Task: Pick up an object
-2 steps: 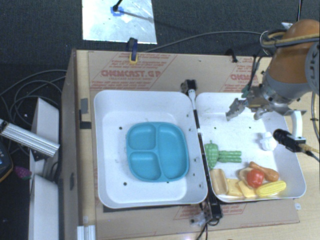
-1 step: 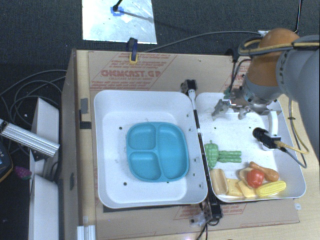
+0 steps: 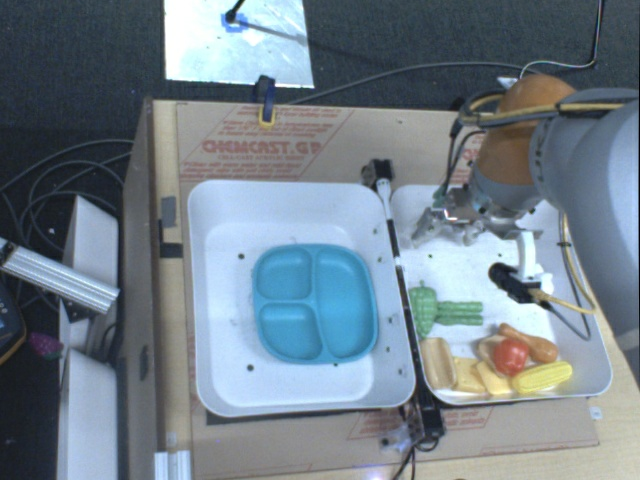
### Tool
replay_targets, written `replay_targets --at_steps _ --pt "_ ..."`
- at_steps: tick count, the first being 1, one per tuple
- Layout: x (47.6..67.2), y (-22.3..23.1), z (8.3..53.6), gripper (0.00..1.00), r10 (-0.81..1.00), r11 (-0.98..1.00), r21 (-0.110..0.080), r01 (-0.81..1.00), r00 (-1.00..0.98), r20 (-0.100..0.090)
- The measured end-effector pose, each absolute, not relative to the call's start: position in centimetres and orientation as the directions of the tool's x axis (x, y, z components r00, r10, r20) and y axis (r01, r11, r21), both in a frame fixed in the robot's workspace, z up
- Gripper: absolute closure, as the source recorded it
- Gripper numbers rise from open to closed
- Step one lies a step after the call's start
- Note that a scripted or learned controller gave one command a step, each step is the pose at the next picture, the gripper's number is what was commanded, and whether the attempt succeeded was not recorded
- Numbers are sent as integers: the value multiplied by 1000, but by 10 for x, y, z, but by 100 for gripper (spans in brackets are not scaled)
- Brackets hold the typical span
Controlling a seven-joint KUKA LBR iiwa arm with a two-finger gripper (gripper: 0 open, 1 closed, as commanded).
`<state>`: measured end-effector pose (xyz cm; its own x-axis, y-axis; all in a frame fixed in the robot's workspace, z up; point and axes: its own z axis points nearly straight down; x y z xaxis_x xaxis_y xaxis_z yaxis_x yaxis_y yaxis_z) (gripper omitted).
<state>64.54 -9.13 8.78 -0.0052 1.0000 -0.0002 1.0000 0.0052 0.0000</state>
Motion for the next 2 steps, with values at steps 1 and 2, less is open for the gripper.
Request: replay_targets --at_steps 1,2 --pt "634 -92 85 0 1000 2 1 1000 -2 0" --pt "626 -83 85 0 1000 3 0 1000 -3 0"
